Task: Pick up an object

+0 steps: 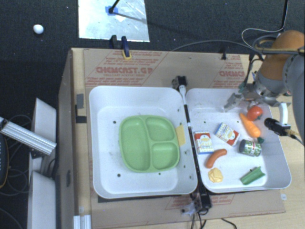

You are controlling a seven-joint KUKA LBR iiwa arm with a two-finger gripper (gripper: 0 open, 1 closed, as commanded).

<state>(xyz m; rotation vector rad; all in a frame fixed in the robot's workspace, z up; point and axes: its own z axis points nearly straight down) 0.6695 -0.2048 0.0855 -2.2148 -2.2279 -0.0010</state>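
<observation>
Two shallow white bins are recorded side by side on the bench. The left bin [102, 128] bears a green divided plate [148, 143], set near its centre. The right bin [281, 168] bears the loose items, any of which may serve as the object to be picked up:

- a tomato [255, 112], at the upper right of the bin;
- a carrot [249, 125], lying at a slant just below the tomato and seemingly touching it;
- a small carton [226, 133] and a second carton [204, 142], near the bin's middle;
- a green can [249, 148], on its side;
- a sausage [216, 157];
- a yellow item [215, 175], its kind not made out;
- a green pepper-like item [252, 175], at the lower right.

The gripper [234, 100] is seen at the upper part of the right bin, well left of the tomato. Nothing is seen between its fingers; whether they are spread or closed cannot be told. No item is judged to be lifted yet. The items are scattered apart, presumably so that each may be approached singly.
</observation>
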